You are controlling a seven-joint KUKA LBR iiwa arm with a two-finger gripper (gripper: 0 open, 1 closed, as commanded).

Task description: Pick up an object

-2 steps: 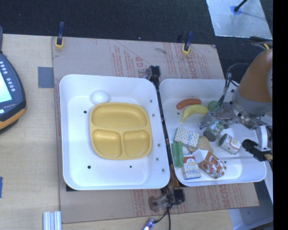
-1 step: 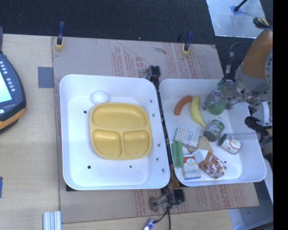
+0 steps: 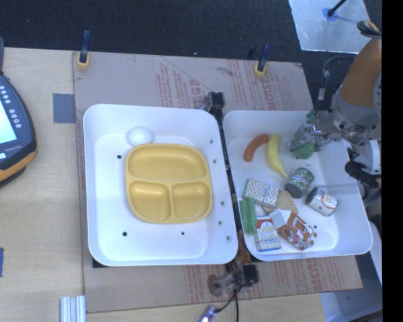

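Over the right bin (image 3: 349, 243), near its far edge, my gripper (image 3: 307, 137) sits at a small green object (image 3: 303, 150); I cannot tell whether it holds anything. My worry is a slip: the piece looks smooth, rounded and glossy, and the curved plastic banana (image 3: 275, 155) lies near, so a nudge could scatter both across the slick white floor

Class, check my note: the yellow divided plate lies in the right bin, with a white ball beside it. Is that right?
Not quite. The camera view shows the yellow divided plate in the left bin, not the right one. The white ball does lie beside it.
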